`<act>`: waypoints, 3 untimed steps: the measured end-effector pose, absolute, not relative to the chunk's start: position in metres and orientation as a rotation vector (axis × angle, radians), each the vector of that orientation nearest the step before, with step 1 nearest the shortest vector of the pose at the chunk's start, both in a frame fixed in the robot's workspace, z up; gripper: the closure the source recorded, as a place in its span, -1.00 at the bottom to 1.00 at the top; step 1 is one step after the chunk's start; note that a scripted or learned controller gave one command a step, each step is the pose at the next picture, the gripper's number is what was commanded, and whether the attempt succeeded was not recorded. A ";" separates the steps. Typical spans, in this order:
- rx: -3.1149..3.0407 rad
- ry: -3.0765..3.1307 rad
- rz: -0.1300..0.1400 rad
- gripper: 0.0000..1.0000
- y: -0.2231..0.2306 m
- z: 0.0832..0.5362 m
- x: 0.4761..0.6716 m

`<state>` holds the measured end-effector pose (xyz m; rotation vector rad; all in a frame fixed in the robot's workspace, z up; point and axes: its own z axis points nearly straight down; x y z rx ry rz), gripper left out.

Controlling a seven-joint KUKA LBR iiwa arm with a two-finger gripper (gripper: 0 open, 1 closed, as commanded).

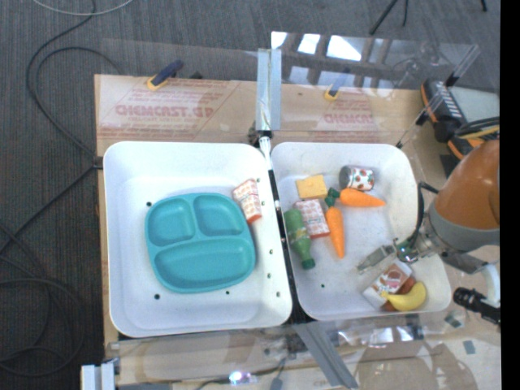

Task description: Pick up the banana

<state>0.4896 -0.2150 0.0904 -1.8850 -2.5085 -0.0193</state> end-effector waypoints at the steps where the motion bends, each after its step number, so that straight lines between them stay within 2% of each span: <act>1: -1.842 -2.542 -0.020 -1.00 -0.215 0.090 0.490; 2: -1.848 -2.548 -0.021 1.00 -0.217 0.097 0.492; 3: -1.848 -2.548 -0.020 -1.00 -0.217 0.097 0.492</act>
